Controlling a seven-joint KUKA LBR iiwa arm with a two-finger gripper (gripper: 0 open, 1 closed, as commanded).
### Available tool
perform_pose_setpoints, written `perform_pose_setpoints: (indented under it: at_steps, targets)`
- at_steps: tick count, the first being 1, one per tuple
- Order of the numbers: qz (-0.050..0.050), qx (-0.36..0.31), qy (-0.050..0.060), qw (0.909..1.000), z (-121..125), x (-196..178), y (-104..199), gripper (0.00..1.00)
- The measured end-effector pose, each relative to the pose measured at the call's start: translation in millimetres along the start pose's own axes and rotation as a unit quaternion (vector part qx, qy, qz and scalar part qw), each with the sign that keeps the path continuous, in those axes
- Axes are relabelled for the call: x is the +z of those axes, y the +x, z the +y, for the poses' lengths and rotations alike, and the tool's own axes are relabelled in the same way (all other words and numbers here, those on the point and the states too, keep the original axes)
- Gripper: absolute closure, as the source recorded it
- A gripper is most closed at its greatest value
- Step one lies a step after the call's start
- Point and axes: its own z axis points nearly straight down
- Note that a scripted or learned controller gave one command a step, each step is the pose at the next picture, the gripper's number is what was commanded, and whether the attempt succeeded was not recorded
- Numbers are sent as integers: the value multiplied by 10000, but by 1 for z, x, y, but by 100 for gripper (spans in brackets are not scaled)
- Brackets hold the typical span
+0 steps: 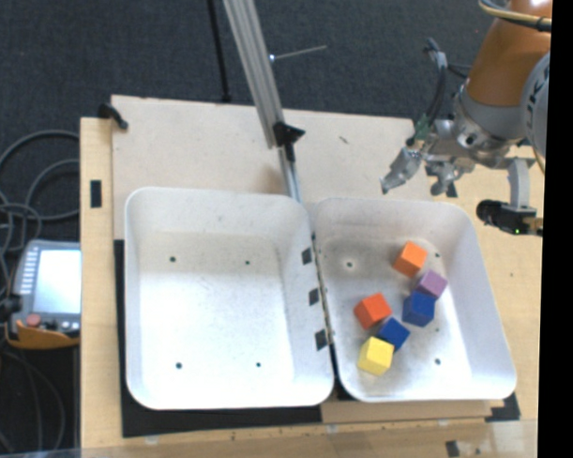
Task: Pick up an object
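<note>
The gripper (422, 177) hung above the far rim of the right bin (472, 277), fingers spread and holding nothing. Below and toward me from it, the blocks clustered in that bin: orange block (410, 259) nearest it, yellow block (376, 355) farthest.

Two bins (222, 207) were white, speckled with dark flecks. Right bin's cubes: orange cube (410, 259), lilac cube (433, 283), red-orange cube (372, 310), two blue cubes (419, 308) (393, 331), yellow cube (376, 355). Desk (196, 140) was pale tan. Floor (87, 38) was dark grey. Arm (503, 76) was grey with orange band.
</note>
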Motion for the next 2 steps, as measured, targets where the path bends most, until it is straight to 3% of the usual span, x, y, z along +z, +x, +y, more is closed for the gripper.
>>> perform_pose_setpoints:
  at_steps: [1, 2]
  targets:
    - [5, 46, 26, 10000, -24, 133, -25, 0]
    - [-17, 14, -100, 9999, -43, 145, -28, 0]
